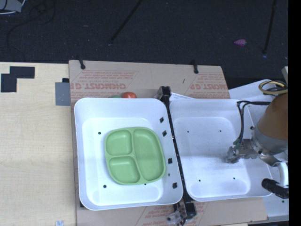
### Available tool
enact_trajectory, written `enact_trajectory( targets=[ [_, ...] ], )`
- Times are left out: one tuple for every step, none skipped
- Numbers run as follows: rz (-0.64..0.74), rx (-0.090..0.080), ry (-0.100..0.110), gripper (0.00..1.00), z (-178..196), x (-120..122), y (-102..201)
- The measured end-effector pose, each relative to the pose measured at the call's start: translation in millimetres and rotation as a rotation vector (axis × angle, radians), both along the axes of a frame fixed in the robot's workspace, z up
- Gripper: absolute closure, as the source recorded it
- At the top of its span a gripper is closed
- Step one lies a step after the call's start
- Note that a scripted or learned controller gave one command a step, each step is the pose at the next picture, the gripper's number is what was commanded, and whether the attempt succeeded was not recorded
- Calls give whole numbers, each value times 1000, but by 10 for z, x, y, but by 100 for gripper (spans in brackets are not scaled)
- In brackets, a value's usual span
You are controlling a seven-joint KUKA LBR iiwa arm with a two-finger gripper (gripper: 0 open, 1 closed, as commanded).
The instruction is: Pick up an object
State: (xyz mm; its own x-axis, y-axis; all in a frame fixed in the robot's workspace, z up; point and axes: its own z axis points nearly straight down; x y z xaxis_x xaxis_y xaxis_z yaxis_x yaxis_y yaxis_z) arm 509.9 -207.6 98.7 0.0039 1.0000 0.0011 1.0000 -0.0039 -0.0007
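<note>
From my remote station I see two shallow white bins side by side on a cardboard sheet (141, 79). The left bin (89, 121) holds a pale green divided plate (134, 155) lying flat near its centre, three compartments facing up, its long axis running from upper left to lower right. The arm (275, 121) enters at the right edge, partly cut off, reaching over the right bin (207, 126). Its gripper (233, 155) sits low near the bin floor, small and blurred; I cannot tell how it is set. A small red object (129, 95) peeks out behind the left bin, mostly hidden.
</note>
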Motion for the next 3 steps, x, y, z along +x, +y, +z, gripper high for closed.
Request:
enact_trajectory(
  targets=[
    [4,-1,-1,100,416,-11,-12],
    [5,-2,-4,100,1026,-51,23],
    [5,-2,-2,100,1424,-45,18]
  ],
)
